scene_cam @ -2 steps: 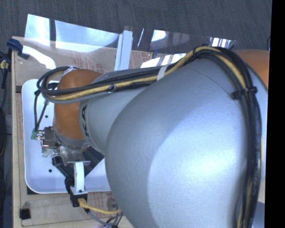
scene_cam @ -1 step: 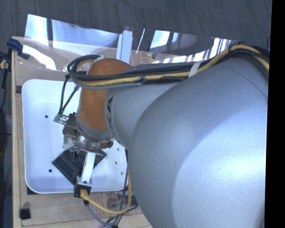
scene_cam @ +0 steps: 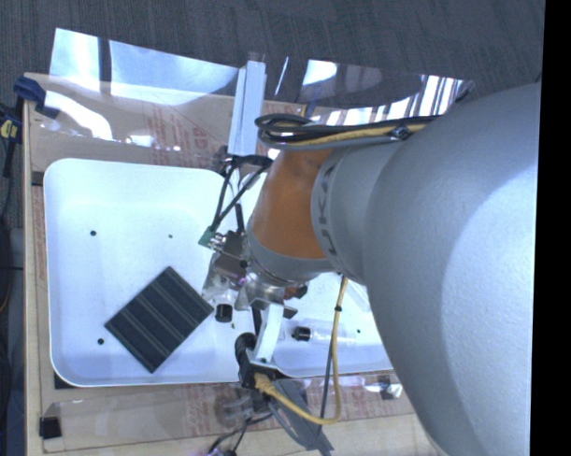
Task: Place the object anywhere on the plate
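We see the grey arm [scene_cam: 443,265] reaching in from the right and covering most of the right bin [scene_cam: 311,361], of which a narrow strip along the near edge shows under the wrist. The orange band [scene_cam: 288,206] sits above the wrist, over the far part of the line where the two bins meet. The claw [scene_cam: 238,291] hangs low at that line, just over the right rim of the left bin [scene_cam: 108,216], and it is crowded by cables and brackets, so we cannot tell whether it is apart or together, and we see nothing held in it. The one loose thing we can make out is a dark ribbed slab [scene_cam: 159,319], flat and rectangular, lying on the floor of the left bin in its near half. It is turned at a slant to the bin's walls, with one corner pointing toward the near left and the opposite corner toward the claw. That nearest corner lies close beside the claw, but we see a small gap of white floor between them. The far half of the left bin shows bare white floor with a few small dark dots. Both bins rest on the pale desk [scene_cam: 129,410], whose printed surface shows along the near edge.
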Motion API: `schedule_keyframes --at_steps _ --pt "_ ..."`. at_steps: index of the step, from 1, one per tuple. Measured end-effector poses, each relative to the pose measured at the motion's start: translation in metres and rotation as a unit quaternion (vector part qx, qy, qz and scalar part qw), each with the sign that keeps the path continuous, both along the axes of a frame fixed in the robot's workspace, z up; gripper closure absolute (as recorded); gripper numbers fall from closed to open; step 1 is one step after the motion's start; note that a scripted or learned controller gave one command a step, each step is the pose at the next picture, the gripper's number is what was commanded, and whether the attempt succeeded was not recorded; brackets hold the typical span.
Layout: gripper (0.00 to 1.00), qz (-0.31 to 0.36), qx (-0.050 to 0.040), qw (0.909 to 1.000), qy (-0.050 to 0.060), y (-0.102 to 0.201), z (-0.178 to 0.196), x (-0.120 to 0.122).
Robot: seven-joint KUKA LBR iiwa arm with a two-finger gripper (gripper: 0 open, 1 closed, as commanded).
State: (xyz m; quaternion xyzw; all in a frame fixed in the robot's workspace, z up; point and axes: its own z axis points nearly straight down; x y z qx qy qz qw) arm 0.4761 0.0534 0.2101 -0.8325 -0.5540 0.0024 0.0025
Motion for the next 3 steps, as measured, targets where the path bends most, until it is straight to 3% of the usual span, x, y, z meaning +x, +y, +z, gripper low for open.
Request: schedule_keyframes --at_steps 1,2,3 --pt "1.0 -0.03 -0.0004 0.9996 0.0 0.093 0.028 0.021" --pt "1.0 -0.015 -0.0014 0.9999 0.0 0.013 -0.02 0.001" --pt "1.0 -0.054 -0.0013 0.9985 0.001 0.09 -0.103 -0.002"
